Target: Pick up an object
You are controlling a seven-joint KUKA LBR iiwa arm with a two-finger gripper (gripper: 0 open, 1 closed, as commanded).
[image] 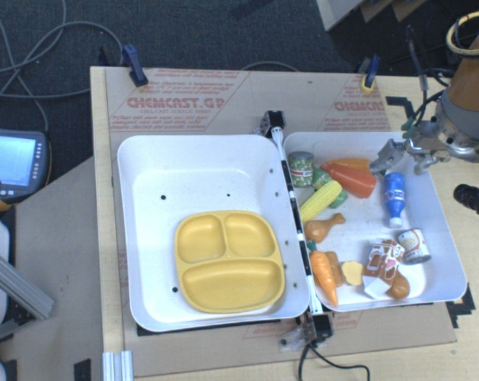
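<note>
Two shallow white bins sit side by side on a cardboard sheet [224, 94] printed in red with "CHEMCAST GP"; the print appears twice, above each bin, and the smaller lines beneath it are too fine to read. Two blue clamps [133, 63] hold the sheet at its far edge.

Left bin [144, 181]: holds a yellow divided plate [228, 260] with two small compartments at the far side and one large compartment at the near side.

Right bin [442, 236]: holds the candidate objects for picking. At the far left corner stands a green-labelled can [300, 167]; its label cannot be read. Beside it lie a toy corn cob [319, 200] and a red-orange toy pepper [351, 175]. A blue and white bottle [394, 198] lies near the middle, lengthwise front to back. Nearer the viewer are a toy drumstick [324, 228], a toy carrot [324, 276] along the dividing rim, a small yellow piece [352, 273], a red and white packet [385, 261] with illegible print, and a small can [415, 245] on its side.

The gripper [394, 157] hangs over the far part of the right bin, just above the bottle's far end and next to the pepper's tip. Whether its fingers are apart or together cannot be told, and no object is seen between them.

At the left edge, a handheld screen unit [13, 165] glows blue.
</note>
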